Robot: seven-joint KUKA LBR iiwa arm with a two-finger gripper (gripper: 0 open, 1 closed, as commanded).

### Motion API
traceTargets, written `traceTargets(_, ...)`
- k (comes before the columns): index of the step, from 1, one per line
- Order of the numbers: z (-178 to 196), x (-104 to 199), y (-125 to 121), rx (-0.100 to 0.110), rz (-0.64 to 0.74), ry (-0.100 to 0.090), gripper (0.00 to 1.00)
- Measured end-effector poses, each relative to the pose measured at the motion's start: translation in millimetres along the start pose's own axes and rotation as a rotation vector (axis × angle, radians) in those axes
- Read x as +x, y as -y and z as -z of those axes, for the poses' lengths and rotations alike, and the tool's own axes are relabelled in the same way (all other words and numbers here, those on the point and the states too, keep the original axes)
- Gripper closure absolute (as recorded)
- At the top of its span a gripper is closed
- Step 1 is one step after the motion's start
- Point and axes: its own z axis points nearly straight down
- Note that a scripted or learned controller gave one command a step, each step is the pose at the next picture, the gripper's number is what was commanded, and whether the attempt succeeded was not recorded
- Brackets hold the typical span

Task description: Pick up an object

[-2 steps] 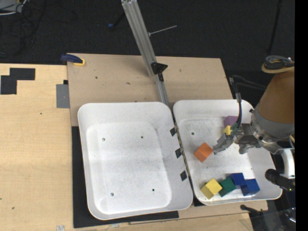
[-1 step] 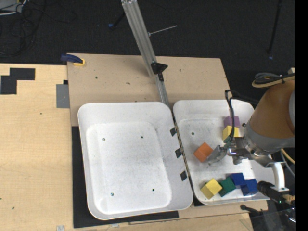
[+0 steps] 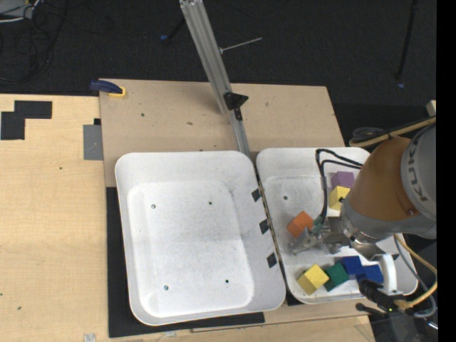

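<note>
My gripper [image 3: 305,241] is down in the right bin [image 3: 285,169], its grey fingers pointing left from the orange-banded wrist. An orange block [image 3: 300,223] lies just above the fingertips, close to them; I cannot tell whether it is touched. A yellow block [image 3: 311,279] lies near the bin's front edge, with a green block [image 3: 336,275] and a blue block [image 3: 360,269] to its right. Behind the arm sit a purple block [image 3: 343,179] and another yellow block [image 3: 339,195], partly hidden by the wrist.
The left bin [image 3: 189,234] sits beside the right one, with black clips [image 3: 265,226] along the shared edge. A slanted aluminium rail [image 3: 210,55] rises behind the bins. A black cable [image 3: 329,166] loops over the right bin's back.
</note>
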Motion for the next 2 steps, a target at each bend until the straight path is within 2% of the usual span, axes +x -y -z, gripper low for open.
traceTargets(1, 12.8, -2.9, -0.8, -0.005, -0.008, 0.002, 1.00)
traceTargets(2, 58.3, -1.7, -8.9, -0.012, 0.003, 0.003, 1.00)
